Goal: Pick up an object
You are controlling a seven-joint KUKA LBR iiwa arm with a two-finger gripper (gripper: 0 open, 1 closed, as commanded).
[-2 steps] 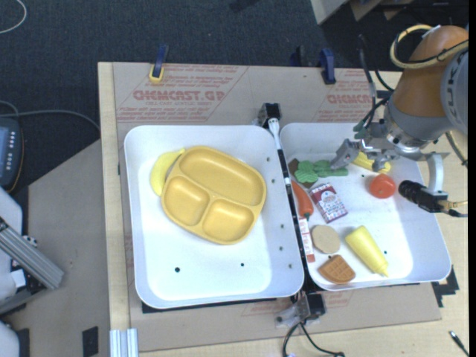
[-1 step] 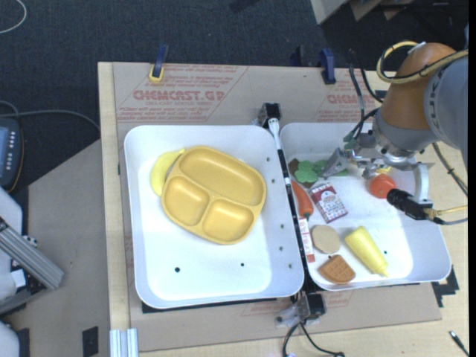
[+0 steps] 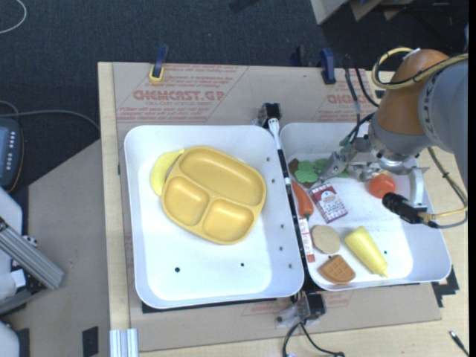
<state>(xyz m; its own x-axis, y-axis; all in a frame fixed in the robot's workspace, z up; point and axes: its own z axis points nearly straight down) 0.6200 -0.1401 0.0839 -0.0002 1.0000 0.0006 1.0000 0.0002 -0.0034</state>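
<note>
Two white bins side by side on bench. Left bin: one yellow divided tray over one yellow plate. Right bin: one green item, one orange carrot, one red-and-white packet, one round beige piece, one waffle-like cookie, one yellow cone, one red ball. Arm bent in from right, tool low in right bin, beside green item; finger state cannot tell.
</note>
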